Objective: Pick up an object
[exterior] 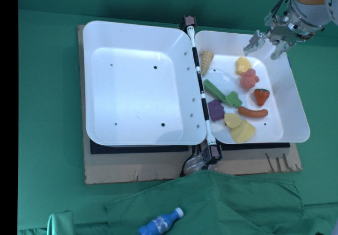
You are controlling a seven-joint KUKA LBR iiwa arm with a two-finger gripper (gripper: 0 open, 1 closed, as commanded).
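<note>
Arm: the grey KUKA reaches in from the right, orange band at the top corner, and its gripper [268, 45] hangs over the far rim of the right bin [296, 103].
Fingers: spread apart and holding nothing, one tip out to the left above the bin's far wall, the other nearer the wrist.
Targets: all the toys lie in the right bin, a loose cluster toward its left half, and any one of them would do.
Nearest pick: the yellow corn piece [243, 64] sits just below the gripper, touching the pink raspberry-like toy [249, 78] beside it.
Other options: the strawberry [261, 96] and the sausage [252, 112] lie a little apart from the rest; the ice-cream cone [206, 60] rests close to the divider [199, 80].
Crowded zone: the green bean pod [222, 93], purple grapes [215, 109] and the yellow slices [238, 127] are packed together, a poor place to drop fingers.
Left bin [138, 83]: not where this step happens.
Doing it well: by the look of things, the arm should centre over a toy with free space on both sides, descend straight, and turn the wrist so the fingers straddle its narrow width.
Risk: closing on the corn may nudge the pink toy, or pinch both at once.
</note>
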